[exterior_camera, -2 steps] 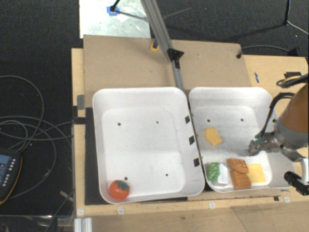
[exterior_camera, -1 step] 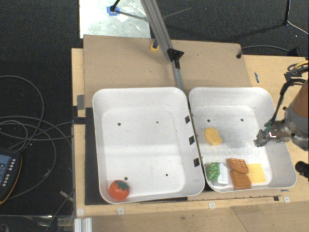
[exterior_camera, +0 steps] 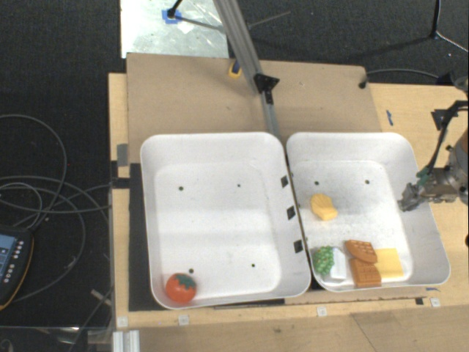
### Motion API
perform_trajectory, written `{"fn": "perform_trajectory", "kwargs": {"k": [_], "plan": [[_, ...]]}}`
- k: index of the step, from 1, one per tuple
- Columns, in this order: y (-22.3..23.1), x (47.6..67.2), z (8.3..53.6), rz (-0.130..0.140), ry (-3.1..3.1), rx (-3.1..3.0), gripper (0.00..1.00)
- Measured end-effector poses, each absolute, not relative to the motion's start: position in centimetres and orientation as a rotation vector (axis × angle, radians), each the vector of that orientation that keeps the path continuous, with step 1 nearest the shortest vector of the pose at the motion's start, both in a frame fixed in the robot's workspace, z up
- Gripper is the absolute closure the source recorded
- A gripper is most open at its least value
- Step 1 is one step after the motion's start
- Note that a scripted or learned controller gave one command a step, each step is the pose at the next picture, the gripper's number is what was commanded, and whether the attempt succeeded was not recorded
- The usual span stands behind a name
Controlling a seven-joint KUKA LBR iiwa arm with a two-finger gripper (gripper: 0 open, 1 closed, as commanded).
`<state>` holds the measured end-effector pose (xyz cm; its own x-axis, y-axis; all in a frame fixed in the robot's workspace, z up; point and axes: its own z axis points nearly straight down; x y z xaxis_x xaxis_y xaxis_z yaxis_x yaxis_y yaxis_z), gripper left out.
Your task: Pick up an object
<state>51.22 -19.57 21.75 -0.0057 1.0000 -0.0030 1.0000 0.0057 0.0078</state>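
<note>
claw [exterior_camera: 410, 199] over right bin [exterior_camera: 410, 152] rim, arm cropped.

The table [exterior_camera: 117, 196] is pale wood, with a brown board [exterior_camera: 190, 94] laid across its far part. Two shallow white bins sit directly on it, side by side and touching: the left bin [exterior_camera: 157, 160] and the right bin [exterior_camera: 396, 149], over a dark mat [exterior_camera: 136, 255].

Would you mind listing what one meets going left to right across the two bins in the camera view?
Tomato → green toy → orange waffle → yellow block → gripper.
</note>
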Motion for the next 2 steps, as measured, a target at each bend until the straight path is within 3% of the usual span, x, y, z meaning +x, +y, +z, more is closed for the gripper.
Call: {"fn": "perform_trajectory", "kwargs": {"k": [2], "plan": [[-10.0, 53.3, 21.7, 0.004, 2.234, 2.209, 1.00]]}}
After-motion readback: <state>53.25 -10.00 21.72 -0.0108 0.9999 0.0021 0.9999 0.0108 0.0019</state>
